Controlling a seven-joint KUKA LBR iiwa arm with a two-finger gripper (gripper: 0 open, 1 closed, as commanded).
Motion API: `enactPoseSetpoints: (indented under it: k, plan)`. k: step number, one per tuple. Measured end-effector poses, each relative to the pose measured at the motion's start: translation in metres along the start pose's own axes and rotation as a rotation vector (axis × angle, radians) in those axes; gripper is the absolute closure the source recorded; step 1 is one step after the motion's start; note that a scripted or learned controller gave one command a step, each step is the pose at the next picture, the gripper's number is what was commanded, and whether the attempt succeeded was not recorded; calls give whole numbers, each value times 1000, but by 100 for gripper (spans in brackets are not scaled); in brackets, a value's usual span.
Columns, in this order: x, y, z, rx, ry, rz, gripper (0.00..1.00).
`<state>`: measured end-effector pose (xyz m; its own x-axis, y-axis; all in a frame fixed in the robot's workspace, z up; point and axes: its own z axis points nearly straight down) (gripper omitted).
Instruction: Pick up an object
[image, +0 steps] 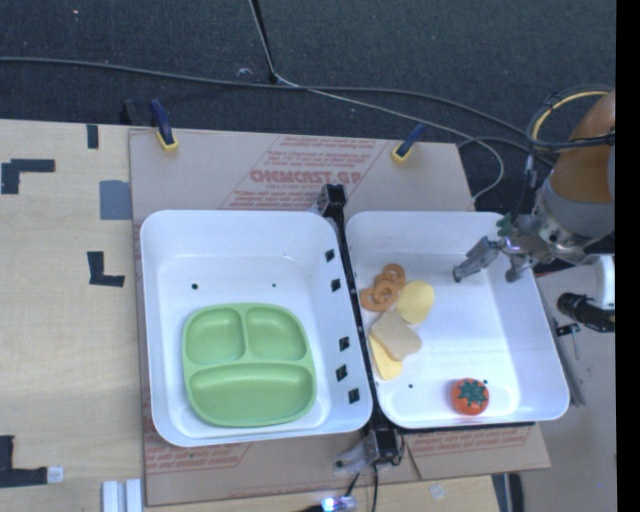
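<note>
Fingers (470, 266) of the gripper (492, 262) spread apart above the right bin (520, 330), gripping nothing. Food pieces (395, 318) cluster by its left wall, overlapping and hard to identify; a tomato (469, 396) sits near the front rim.

The bench (60, 330) is pale wood, marked with dark tape pieces near its left side. A brown cardboard sheet (290, 175) with red print lies flat on it, held at the far edge by two clamps, the left clamp (161, 125) and the right clamp (407, 146). Two white bins sit side by side on the sheet, touching: the left bin (165, 250) and the right bin (530, 340). Black cables (270, 60) trail across the dark floor beyond
</note>
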<state>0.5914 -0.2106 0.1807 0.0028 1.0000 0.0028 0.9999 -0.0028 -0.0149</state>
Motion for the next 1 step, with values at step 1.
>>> enactPoseSetpoints:
  k: [1]
  plan:
    - [1,3,-9,-14,-3,-4,0]
